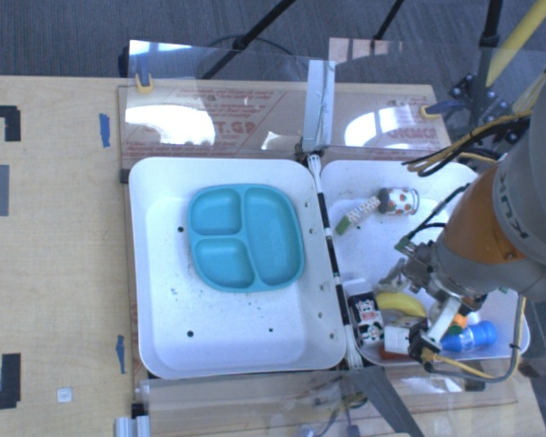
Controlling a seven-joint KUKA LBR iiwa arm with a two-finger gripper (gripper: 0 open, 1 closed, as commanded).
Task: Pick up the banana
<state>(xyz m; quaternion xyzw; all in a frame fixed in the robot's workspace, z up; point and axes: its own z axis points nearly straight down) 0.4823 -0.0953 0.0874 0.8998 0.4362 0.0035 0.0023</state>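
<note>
The banana [399, 304] is yellow and lies in the front part of the right bin [359, 182], partly covered by the robot's wrist. My gripper [418, 285] hangs low over the right bin, directly above and against the banana's right end. The grey arm with its orange band comes in from the right and hides much of that bin's right half. Whether the banana is between the gripper's tips cannot be made out from this angle.
A blue divided plate [247, 237] sits in the left bin [155, 271]. The right bin also holds a white and red toy [397, 200], a small green piece [343, 225], a black and white item [367, 317] and a blue bottle [466, 338].
</note>
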